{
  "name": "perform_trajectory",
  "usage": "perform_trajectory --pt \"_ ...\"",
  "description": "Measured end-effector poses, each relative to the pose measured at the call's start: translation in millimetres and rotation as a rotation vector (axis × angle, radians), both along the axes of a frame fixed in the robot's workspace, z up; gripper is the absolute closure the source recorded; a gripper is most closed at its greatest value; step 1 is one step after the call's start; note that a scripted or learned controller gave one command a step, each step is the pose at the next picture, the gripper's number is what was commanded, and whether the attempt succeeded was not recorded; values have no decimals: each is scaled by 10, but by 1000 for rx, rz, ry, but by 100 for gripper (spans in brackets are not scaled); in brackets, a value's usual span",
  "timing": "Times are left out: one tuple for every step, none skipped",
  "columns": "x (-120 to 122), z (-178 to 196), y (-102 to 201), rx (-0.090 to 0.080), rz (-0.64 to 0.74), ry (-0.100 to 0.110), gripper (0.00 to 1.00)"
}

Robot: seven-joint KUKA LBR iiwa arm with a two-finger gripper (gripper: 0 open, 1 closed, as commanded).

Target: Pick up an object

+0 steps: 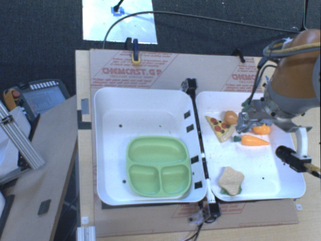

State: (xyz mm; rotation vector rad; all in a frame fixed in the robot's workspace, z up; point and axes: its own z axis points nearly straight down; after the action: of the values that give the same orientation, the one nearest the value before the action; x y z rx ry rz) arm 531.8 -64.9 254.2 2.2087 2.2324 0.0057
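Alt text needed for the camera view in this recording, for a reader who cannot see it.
The end effector sits low in the right bin among a pizza slice, an orange ball and a carrot; a sandwich lies nearer the front. The left bin holds a green divided plate.

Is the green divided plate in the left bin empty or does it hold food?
Empty: the green plate shows bare compartments, and the toy food lies in the right bin.
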Motion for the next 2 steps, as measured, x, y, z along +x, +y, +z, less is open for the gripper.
perform_trajectory --pt "76 -145 556 0 -1 2 100" --pt "201 -91 1153 1 0 0 100"
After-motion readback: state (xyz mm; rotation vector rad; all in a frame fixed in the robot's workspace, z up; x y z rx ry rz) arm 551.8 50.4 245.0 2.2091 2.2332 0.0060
